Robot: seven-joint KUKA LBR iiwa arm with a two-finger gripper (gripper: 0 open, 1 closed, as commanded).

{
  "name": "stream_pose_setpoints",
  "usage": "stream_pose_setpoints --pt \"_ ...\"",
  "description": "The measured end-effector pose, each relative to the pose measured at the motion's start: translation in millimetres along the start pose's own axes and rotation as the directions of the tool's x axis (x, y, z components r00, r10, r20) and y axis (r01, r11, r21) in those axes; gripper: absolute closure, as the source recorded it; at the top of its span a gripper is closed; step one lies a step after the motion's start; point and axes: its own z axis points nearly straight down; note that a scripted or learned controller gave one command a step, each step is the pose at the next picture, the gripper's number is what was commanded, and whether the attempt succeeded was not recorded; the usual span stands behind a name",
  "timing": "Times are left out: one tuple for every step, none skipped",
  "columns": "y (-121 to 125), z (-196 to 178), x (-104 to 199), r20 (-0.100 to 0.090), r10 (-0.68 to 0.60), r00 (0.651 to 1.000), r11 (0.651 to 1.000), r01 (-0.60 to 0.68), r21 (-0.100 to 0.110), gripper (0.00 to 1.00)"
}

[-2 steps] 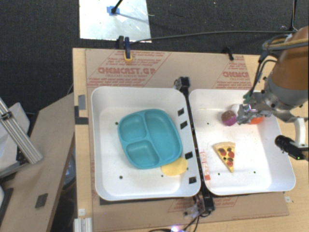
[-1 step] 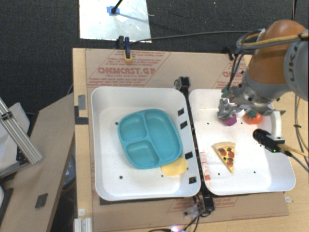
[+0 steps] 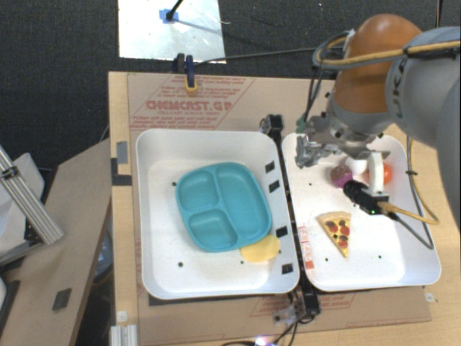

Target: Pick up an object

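The arm's grey-and-orange wrist hides much of the pincer (image 3: 314, 152); whether it is spread cannot be told. Just beside it lies a half-covered pink object (image 3: 341, 174); farther toward the front rim of the right bin (image 3: 403, 269), with bare floor around, a pizza slice (image 3: 336, 231).

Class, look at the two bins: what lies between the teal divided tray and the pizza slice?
In the camera view, between the teal divided tray and the pizza slice run the adjoining bin walls with black clips; a yellow disc pokes out beside the tray.
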Motion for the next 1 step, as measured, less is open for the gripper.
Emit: stream_pose_setpoints --pt "17.8 13.9 55.1 0.001 0.001 1.0 1.0 -0.001 0.002 1.0"
